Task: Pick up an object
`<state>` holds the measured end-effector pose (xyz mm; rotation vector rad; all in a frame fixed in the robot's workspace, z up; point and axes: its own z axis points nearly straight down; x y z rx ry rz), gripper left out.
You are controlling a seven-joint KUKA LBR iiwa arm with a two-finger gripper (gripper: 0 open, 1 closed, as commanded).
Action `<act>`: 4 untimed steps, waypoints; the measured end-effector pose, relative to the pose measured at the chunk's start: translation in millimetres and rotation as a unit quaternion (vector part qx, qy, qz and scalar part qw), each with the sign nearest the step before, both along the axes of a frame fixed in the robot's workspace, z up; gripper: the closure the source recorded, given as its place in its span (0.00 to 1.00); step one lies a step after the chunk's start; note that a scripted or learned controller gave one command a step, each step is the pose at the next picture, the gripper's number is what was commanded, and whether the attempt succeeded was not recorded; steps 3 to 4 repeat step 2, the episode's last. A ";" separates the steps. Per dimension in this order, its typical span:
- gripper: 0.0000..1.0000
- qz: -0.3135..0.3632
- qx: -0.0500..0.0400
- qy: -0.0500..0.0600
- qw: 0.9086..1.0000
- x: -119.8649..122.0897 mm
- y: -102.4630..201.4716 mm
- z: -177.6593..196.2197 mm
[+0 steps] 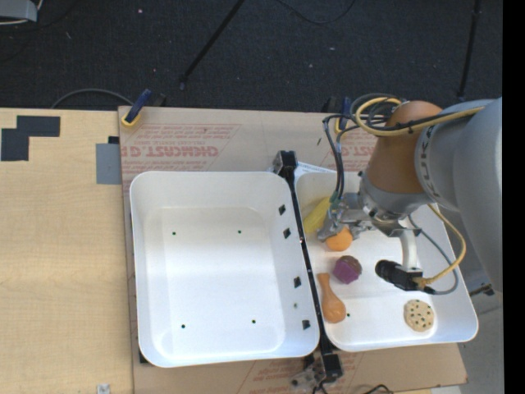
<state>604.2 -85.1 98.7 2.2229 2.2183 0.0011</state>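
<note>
Hand point(338, 230) sits over a small, round orange ball point(339, 240).

We look down at a slant on both white bins point(213, 185) from above the bench point(57, 245).

we see a light wooden bench point(57, 261) with a sheet of brown cardboard point(213, 142) laid flat on it, red lettering printed across the sheet. two shallow white bins sit side by side on the cardboard, touching along a black divider strip point(297, 245): the left bin point(148, 220) and the right bin point(459, 318). dark grey patches point(29, 134) mark the bench top at the left, and a blue and yellow clamp point(136, 110) grips the cardboard's far corner.
</note>
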 end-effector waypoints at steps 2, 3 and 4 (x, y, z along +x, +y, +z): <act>1.00 0.004 0.001 0.002 1.000 -40.2 152.9 94.8; 1.00 0.004 0.001 0.002 1.000 -40.2 152.9 94.8; 1.00 0.004 0.001 0.002 1.000 -40.2 152.9 94.8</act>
